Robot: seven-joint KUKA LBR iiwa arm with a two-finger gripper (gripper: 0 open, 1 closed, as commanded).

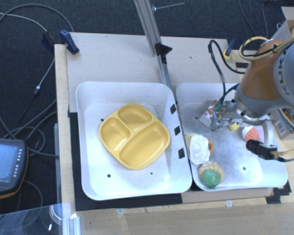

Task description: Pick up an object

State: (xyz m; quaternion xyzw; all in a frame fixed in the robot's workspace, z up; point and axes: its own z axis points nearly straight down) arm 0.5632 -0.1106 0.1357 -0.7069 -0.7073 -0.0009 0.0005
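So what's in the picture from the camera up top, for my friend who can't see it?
A grey and orange robot arm reaches over the right white bin, its pincer low among small toy foods. The left white bin holds a yellow divided plate.

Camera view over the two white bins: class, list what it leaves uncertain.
- Gripper: small and blurred under the grey arm; finger state unclear.
- Small yellow object: partly hidden by the wrist.
- Orange-pink object: partly covered by the arm.
- Right white bin: far corner hidden by the arm.
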